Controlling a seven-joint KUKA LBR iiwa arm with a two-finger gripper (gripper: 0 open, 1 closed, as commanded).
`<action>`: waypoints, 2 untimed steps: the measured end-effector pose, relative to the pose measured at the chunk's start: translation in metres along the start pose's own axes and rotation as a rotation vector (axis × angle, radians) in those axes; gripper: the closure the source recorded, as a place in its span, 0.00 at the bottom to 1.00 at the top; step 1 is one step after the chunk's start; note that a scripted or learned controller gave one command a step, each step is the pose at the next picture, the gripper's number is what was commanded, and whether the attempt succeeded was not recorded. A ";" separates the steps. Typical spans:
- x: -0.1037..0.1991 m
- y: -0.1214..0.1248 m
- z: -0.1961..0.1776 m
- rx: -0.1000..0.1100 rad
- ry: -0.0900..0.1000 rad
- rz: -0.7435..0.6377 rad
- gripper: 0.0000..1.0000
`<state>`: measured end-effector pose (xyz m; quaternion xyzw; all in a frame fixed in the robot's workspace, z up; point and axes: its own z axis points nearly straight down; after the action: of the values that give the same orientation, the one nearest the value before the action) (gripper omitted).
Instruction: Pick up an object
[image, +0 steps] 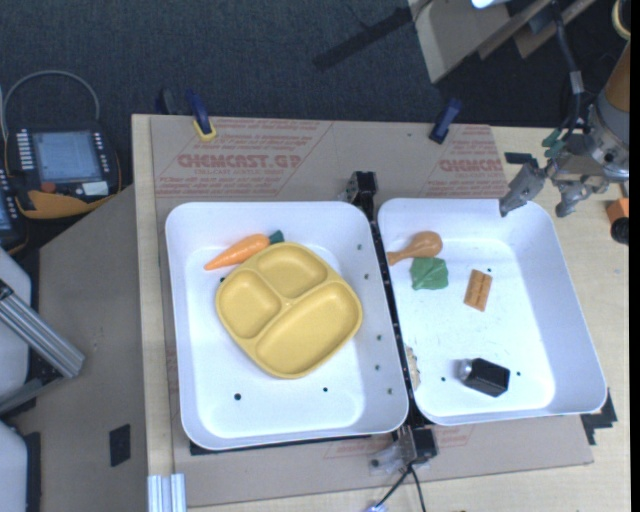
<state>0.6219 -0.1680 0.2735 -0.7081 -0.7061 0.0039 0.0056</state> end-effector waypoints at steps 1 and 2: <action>0.001 0.002 -0.007 -0.013 -0.002 -0.003 0.00; -0.009 0.006 0.048 -0.007 -0.002 -0.002 0.00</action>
<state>0.6271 -0.1765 0.2249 -0.7074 -0.7068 0.0019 0.0025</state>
